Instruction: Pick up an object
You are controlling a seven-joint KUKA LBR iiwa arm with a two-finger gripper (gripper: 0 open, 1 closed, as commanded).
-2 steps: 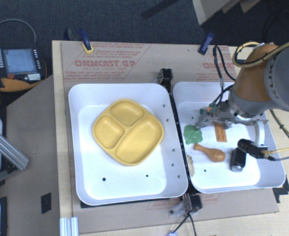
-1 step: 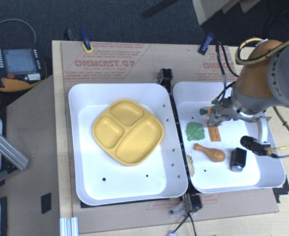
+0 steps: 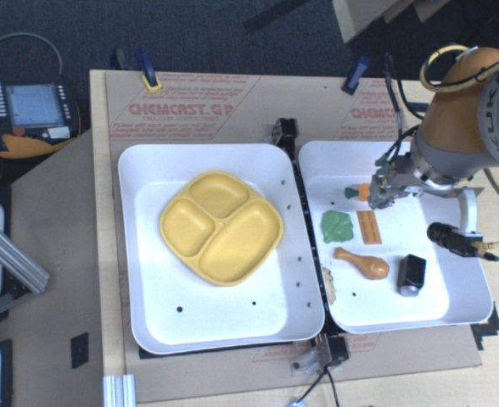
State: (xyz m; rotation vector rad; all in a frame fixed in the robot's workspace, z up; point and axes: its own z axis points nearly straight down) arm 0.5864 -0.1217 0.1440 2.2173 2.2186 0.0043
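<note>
Objects for picking lie loose in the right-hand shallow white plastic bin [image 3: 462,308], catalogued as follows. Item one: a crumpled green leaf-shaped piece [image 3: 337,225], near the bin's left wall. Item two: a flat orange-tan rectangular bar [image 3: 368,226], lying just beside the green piece on its right. Item three: a tan wooden-looking spoon-shaped piece [image 3: 364,263] with a rounded bulb end, lying below those two. Item four: a small black block with a silvery end [image 3: 412,274], right of the spoon piece and apart from it. Item five: a small piece showing dark green and orange [image 3: 356,192], near the bin's upper middle, partly hidden, shape not clear. Gripper [image 3: 380,195] of the grey arm with the orange band [image 3: 453,108]: low over the right bin, directly beside item five; whether its fingers are spread or closed, and whether they have hold of anything, cannot be told from this angle. Left-hand shallow white plastic bin [image 3: 148,312]: contains one yellow three-compartment plastic plate [image 3: 221,226], lying flat near the centre. Both bins sit side by side on a cardboard-covered bench [image 3: 199,108].
</note>
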